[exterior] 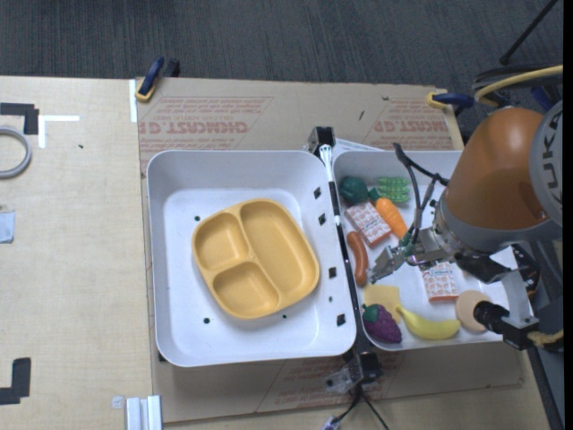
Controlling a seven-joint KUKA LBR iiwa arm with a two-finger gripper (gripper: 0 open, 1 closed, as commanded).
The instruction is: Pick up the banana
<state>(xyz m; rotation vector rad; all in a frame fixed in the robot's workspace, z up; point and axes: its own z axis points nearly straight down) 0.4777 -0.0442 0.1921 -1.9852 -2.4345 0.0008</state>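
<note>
Curved yellow plastic banana (430, 325) in right white bin (501, 339), beside purple toy grapes (383, 323); metal two-finger gripper (390, 264) above, jaws parted, holding nothing.

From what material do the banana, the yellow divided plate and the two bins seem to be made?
Banana: probably moulded plastic, a toy; its yellow is smooth and even, with a slight sheen.
Yellow divided plate: likely hard plastic with a matte finish; rounded moulded ridges separate three compartments.
Left bin and right bin: apparently thin white plastic, smooth, with rounded corners and soft reflections. None of this is certain from the look alone.
</note>
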